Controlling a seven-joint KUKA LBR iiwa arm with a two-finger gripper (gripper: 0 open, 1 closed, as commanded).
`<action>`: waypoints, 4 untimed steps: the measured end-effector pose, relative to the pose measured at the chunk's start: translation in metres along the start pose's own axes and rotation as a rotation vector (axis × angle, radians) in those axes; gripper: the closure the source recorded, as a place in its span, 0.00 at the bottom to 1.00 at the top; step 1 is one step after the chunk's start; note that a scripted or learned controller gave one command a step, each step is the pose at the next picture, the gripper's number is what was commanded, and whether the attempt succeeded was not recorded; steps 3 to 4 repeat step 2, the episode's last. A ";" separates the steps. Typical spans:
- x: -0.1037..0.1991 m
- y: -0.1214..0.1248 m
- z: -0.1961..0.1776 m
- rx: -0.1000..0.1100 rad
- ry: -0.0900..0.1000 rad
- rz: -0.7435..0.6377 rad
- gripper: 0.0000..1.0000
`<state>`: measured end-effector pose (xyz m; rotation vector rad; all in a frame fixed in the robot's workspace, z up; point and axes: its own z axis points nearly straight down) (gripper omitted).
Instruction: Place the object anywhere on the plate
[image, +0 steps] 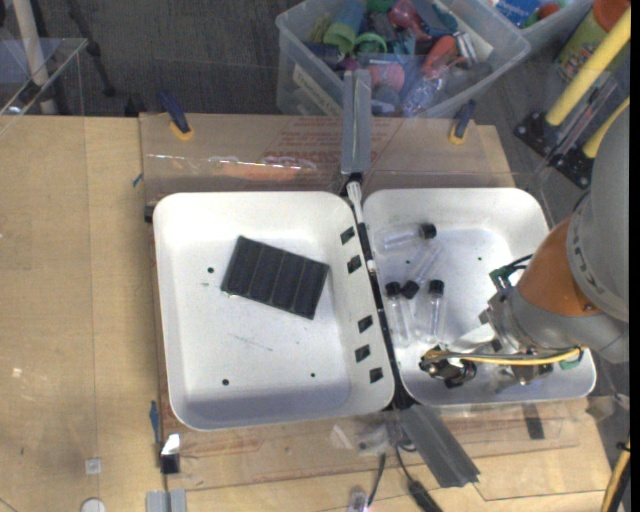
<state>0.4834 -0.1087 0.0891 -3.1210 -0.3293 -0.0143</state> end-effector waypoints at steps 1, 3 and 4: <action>-0.008 0.036 0.000 0.000 0.000 0.008 1.00; -0.008 0.035 0.000 -0.002 0.000 0.008 1.00; -0.008 0.035 0.000 -0.002 0.000 0.008 1.00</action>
